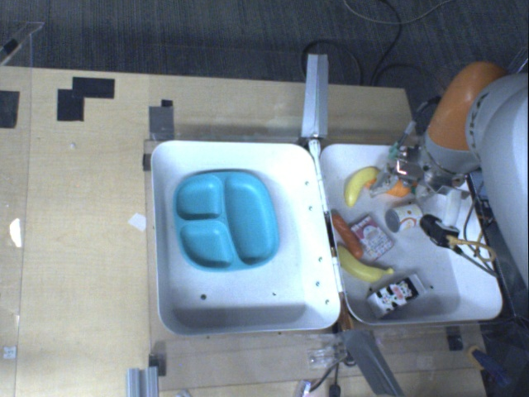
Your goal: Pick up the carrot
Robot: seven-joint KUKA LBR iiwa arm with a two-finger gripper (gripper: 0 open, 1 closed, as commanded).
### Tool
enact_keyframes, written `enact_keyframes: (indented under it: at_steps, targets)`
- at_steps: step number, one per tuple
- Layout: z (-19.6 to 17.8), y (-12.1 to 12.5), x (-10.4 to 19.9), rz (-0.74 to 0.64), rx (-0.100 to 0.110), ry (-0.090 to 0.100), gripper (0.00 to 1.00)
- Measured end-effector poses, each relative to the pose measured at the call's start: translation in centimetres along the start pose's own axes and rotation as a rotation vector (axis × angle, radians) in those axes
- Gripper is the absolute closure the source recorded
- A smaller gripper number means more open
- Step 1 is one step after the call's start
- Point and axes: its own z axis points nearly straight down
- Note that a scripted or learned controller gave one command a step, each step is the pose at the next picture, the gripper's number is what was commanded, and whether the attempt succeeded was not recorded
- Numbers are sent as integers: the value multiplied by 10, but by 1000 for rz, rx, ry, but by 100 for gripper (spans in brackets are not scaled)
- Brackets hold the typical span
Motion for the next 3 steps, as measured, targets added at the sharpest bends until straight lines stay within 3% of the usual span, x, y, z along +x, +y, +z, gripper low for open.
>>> enact_keyframes:
  at_steps: [1,2,3]
  targets:
    - [-13,2,3,-10,-6,1,100]
    - [-120,-39,13,-216,0,0,100]
    - [-18,-99,19,-192,-15,0,100]
